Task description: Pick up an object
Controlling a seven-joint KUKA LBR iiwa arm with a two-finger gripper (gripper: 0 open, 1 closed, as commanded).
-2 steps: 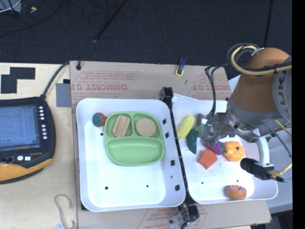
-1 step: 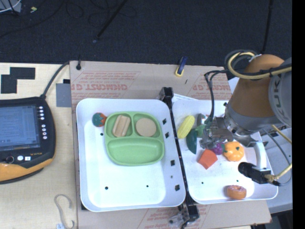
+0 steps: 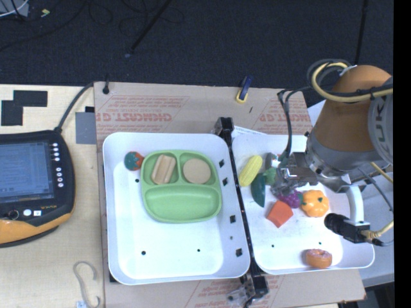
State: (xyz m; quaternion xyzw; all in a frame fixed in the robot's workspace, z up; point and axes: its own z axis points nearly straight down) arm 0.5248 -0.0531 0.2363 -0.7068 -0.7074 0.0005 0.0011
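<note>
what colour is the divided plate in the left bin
Light green, seen in the camera view.

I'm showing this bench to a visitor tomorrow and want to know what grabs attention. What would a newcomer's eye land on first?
Probably the arm's big orange band at the right, with the claw down among bright toy food in the right bin: a yellow corn cob, a red block, an orange pepper and purple grapes. Next, the green divided plate in the left bin, holding two tan pieces in its upper compartments.

At centre right, the end effector (image 3: 282, 179) hangs low over purple grapes (image 3: 292, 199) beside a yellow corn (image 3: 250, 169).
</note>
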